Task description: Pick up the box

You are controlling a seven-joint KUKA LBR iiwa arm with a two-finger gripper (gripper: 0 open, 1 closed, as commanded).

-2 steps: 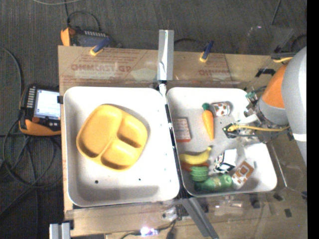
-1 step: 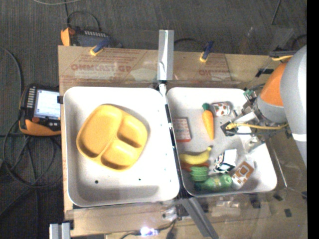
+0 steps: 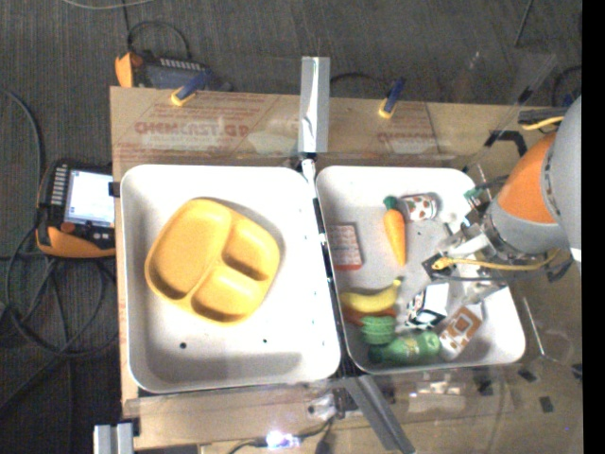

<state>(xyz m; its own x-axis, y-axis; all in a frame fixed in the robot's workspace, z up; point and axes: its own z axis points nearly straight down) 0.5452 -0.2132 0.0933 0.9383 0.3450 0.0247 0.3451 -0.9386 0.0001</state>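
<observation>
Box (image 3: 460, 330) lying flat in right bin (image 3: 364, 185) corner, squeezed beside green veg (image 3: 405, 347). Hand (image 3: 433, 277) hanging just above, can't tell open or shut tbh. Clutter forces top-down approach, I guess.

1. The cardboard sheet (image 3: 217, 126) behind the bins carries red printed letters (they appear upside down), too blurred to read.
2. The flat packet (image 3: 345, 246) in the right bin has red print, also not readable.
</observation>
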